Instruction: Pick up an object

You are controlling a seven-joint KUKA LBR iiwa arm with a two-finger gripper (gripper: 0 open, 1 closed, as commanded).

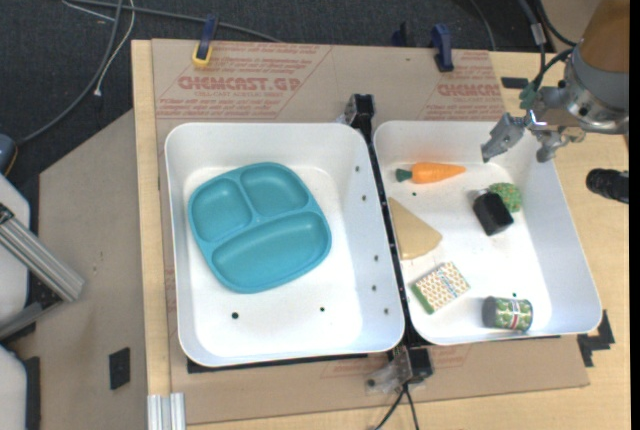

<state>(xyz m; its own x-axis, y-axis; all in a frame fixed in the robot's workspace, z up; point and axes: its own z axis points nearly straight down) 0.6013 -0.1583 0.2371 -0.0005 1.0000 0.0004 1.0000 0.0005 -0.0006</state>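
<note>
My gripper (522, 146) hangs over the far right part of the right bin (575, 258), its two fingers spread open with nothing between them. Below it to the left lies an orange carrot (437, 173). A black block (492, 213) lies just below the gripper, touching a green broccoli piece (509, 195). Nearer the front are a tan wedge (414, 231), a patterned small box (441, 286) and a green can (508, 313) on its side.
The left bin (190, 318) holds a teal divided plate (260, 225). A black clamp (359, 108) sits at the bins' far join, and blue clips (207, 39) hold the cardboard at the back. Cables run over the dark floor beyond.
</note>
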